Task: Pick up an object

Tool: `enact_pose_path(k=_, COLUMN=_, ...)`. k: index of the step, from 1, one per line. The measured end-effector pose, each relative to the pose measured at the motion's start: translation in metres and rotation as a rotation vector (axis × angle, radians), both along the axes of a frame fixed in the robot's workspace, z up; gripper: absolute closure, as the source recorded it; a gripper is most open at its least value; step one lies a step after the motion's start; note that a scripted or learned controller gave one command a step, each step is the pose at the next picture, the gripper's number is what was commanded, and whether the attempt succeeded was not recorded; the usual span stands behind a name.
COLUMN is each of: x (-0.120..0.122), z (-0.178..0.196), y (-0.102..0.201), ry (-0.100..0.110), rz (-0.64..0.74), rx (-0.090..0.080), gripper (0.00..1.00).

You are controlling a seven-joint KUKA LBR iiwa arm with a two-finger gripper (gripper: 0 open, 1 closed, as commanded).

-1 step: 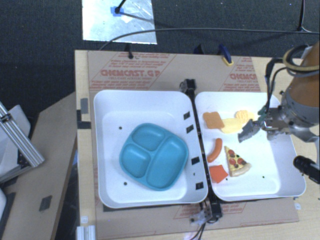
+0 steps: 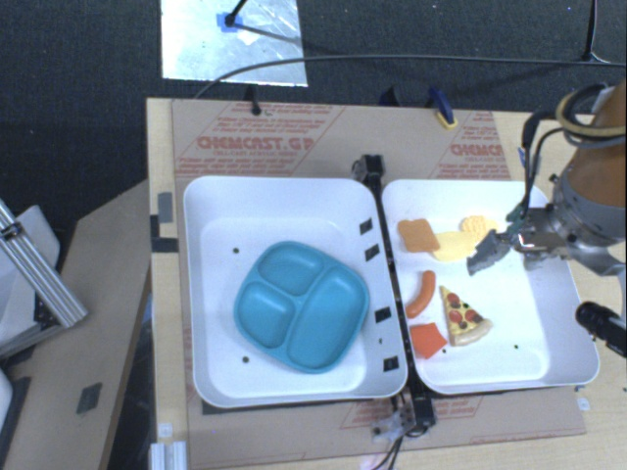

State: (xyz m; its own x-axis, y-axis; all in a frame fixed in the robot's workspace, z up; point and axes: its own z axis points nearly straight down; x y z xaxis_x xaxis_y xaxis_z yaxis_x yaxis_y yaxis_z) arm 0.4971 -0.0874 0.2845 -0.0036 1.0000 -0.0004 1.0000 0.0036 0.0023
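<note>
Nearest the camera, at the bottom of the camera view, a bundle of wires and a clamp [image 2: 407,421] sit where the two white bins meet. Just above, the left bin [image 2: 220,213] holds one thing: a blue plate [image 2: 302,305] with three compartments, lying flat and bare. The right bin [image 2: 549,351] holds toy food, clustered toward its left half. Closest to the front is an orange-red wedge [image 2: 428,340], just beside a pizza slice [image 2: 464,316]. A sausage [image 2: 420,293] lies at a slant near the divider. Farther back are a toast-coloured piece [image 2: 416,235], a pale yellow piece [image 2: 453,247] touching it, and a yellow hand-shaped piece [image 2: 477,226].

The arm reaches in from the right. Its gripper [image 2: 487,255] hangs over the right bin, just beside the pale yellow piece, with dark fingers slightly parted and nothing pinched between them. This looks like the approach step: nothing is lifted yet. The next move likely calls for lowering onto one piece and closing squarely, as the flat pieces could slip.
</note>
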Motion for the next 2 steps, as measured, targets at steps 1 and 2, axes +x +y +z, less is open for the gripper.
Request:
enact_pose_path(k=1, x=0.006, z=-0.045, y=0.005, ry=0.005, rz=-0.001, rx=0.001, gripper=0.0)
enact_pose_path(k=2, x=-0.003, z=-0.092, y=0.004, ry=0.005, rz=-0.002, rx=0.001, gripper=0.0)
